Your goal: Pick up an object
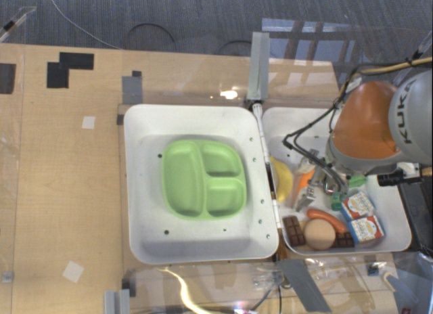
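Gripper (323, 185) low in right bin (399, 238), grip state hidden. At its six o'clock, round tan bun (320, 235) touching brown chocolate bar (292, 229).

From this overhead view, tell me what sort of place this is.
Most likely a robotics lab bench for pick-up trials: two white bins side by side, a grey and orange arm reaching in, and toy food in the right bin.
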`<state>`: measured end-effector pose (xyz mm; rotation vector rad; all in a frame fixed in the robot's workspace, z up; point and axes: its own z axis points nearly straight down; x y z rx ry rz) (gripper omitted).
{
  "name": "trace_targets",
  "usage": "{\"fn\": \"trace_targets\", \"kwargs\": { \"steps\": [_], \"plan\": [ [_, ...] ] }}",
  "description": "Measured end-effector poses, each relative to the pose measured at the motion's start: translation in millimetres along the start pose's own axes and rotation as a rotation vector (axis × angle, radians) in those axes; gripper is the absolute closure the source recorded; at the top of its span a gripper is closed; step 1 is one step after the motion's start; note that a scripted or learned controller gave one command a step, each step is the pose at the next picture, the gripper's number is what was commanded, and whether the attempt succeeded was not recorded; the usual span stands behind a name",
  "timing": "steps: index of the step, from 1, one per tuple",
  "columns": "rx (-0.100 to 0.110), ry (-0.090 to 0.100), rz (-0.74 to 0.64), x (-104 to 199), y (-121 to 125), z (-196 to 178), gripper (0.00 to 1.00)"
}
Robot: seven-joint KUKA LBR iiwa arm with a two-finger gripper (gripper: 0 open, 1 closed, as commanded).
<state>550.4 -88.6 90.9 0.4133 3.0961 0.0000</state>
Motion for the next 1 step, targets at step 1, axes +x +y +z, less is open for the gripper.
{"fn": "trace_targets", "kwargs": {
  "steps": [1],
  "plan": [
    [-0.001, -0.004, 0.065, 49.8, -33.9, -1.7, 0.0]
  ]
}}
